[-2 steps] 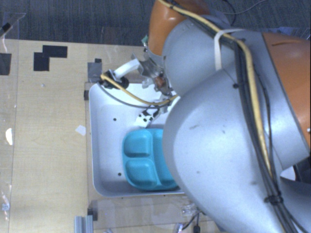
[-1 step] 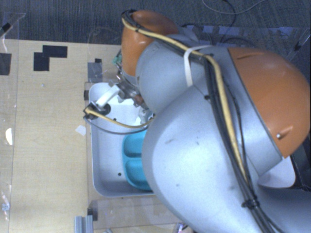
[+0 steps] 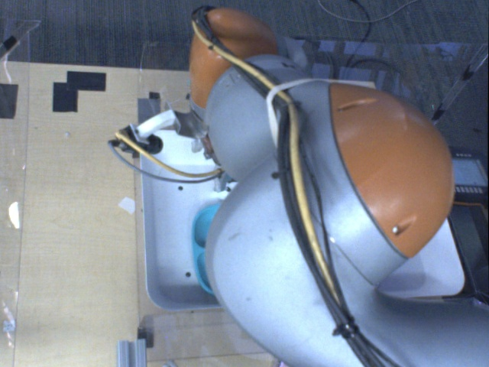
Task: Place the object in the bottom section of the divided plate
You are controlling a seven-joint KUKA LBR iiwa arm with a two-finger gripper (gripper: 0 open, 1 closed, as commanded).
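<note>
A thin slice of the light blue divided plate (image 3: 203, 241) shows in the white bin (image 3: 164, 228), against the arm's lower edge. The rest of the plate lies under the arm, so I cannot make out its sections or anything on it. The grey and orange arm (image 3: 321, 205) spreads over the middle and right of the camera view and covers most of the bin. Its orange wrist band (image 3: 218, 52) is near the top, and a white cable fitting (image 3: 153, 125) with a yellow-black cable loop sticks out to the left above the bin's far end.
The pale wooden bench top (image 3: 69, 220) lies left of the bin, with black marker patches (image 3: 76, 89) at its far edge. The bin's left wall (image 3: 142, 235) runs down the middle. Loose cables lie on the dark floor at the top right.
</note>
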